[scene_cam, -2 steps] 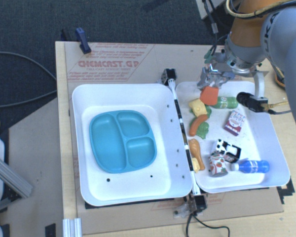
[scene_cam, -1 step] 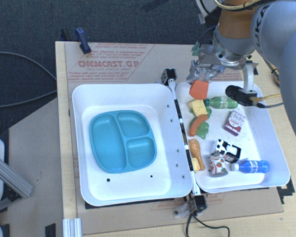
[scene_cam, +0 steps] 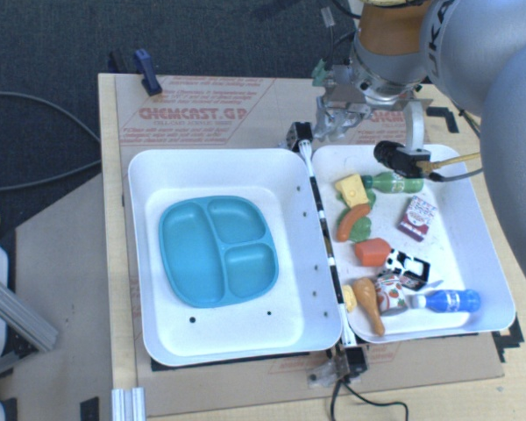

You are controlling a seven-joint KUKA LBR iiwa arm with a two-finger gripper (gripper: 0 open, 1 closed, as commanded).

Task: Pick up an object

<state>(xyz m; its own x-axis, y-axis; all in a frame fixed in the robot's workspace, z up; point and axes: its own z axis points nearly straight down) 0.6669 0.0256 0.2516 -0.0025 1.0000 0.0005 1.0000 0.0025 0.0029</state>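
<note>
Over the far left corner of the right bin (scene_cam: pixel 479 235): gripper (scene_cam: pixel 331 125), hanging just past the rim, above the bench board (scene_cam: pixel 202 112). Nothing seen between the jaws; cannot tell whether they are apart or together.

Right bin, candidates for picking, all lying loose:
- yellow block (scene_cam: pixel 351 189) near the far left corner, closest to the gripper.
- green bottle (scene_cam: pixel 394 182) just beside the block, on its side along the far edge.
- orange vegetable (scene_cam: pixel 350 221) and small green piece (scene_cam: pixel 361 230), touching, by the left edge.
- red and white carton (scene_cam: pixel 417 218) toward the middle, apart from the rest.
- red-orange lump (scene_cam: pixel 373 252) at the middle.
- black and white item (scene_cam: pixel 410 267) just nearer than the lump; too jumbled to identify.
- clear bottle with blue cap (scene_cam: pixel 445 302) on its side along the near edge.
- carrot-like piece (scene_cam: pixel 368 305) at the near left corner, touching a small yellow piece (scene_cam: pixel 349 298).

Left bin (scene_cam: pixel 145 235): one blue divided plate (scene_cam: pixel 219 251), three compartments, lying flat at the middle.

Far left corner of the bench board: blue clamp (scene_cam: pixel 146 71).
</note>
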